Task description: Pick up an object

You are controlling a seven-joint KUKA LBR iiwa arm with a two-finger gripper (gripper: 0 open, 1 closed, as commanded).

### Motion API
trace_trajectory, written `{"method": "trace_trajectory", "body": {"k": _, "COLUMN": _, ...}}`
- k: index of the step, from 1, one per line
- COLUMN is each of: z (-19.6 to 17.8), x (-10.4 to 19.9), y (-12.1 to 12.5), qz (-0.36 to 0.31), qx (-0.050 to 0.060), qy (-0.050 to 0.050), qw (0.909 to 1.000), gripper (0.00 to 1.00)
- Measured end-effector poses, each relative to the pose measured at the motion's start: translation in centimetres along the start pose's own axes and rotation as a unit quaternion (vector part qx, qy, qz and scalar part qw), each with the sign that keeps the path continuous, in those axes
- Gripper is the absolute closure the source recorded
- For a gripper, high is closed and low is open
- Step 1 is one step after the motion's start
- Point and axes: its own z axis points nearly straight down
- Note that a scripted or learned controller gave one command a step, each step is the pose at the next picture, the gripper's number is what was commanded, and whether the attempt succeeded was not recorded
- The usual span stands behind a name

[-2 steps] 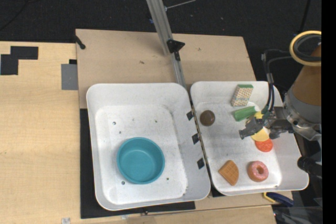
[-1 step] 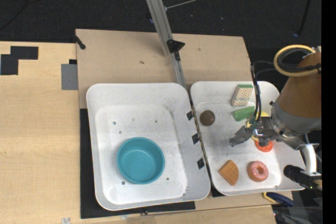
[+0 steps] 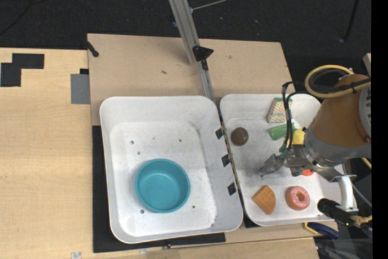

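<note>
The right bin (image 3: pixel 254 107) holds a brown ball (image 3: pixel 239 136), a pale speckled cracker-like piece (image 3: pixel 276 110), a green object (image 3: pixel 279 132), an orange wedge (image 3: pixel 265 199) and a pink donut (image 3: pixel 297 198). A small red thing (image 3: pixel 307 172) peeks out beside the wrist. My gripper (image 3: pixel 271 166) hangs low over the middle of this bin, pointing left, between the brown ball and the orange wedge. Nothing shows in its grasp. The arm's orange band (image 3: pixel 339 121) covers the bin's right side.
The left bin (image 3: pixel 157 115) holds a blue bowl (image 3: pixel 162 185). A metal rail (image 3: pixel 182 6) slants in from the top toward the gap between the bins. Black clips (image 3: pixel 225 159) sit along the shared wall. Cables (image 3: pixel 324 77) loop by the arm at right.
</note>
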Motion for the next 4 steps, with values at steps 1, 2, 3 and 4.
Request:
{"method": "trace_trajectory", "body": {"k": 1, "z": -1.2, "x": -0.1, "y": 0.1, "qz": 0.001, "qx": -0.002, "qy": 0.0, "qw": 1.0, "gripper": 1.0}}
{"method": "trace_trajectory", "body": {"k": 2, "z": -7.3, "x": -0.2, "y": 0.5, "qz": 0.0, "qx": -0.004, "qy": -0.001, "qw": 1.0, "gripper": 1.0}}
{"method": "trace_trajectory", "body": {"k": 3, "z": -12.5, "x": -0.3, "y": 0.5, "qz": 0.0, "qx": -0.004, "qy": -0.001, "qw": 1.0, "gripper": 1.0}}
{"method": "trace_trajectory", "body": {"k": 4, "z": -12.1, "x": 5.0, "y": 1.9, "qz": -0.002, "qx": -0.002, "qy": 0.0, "qw": 1.0, "gripper": 1.0}}
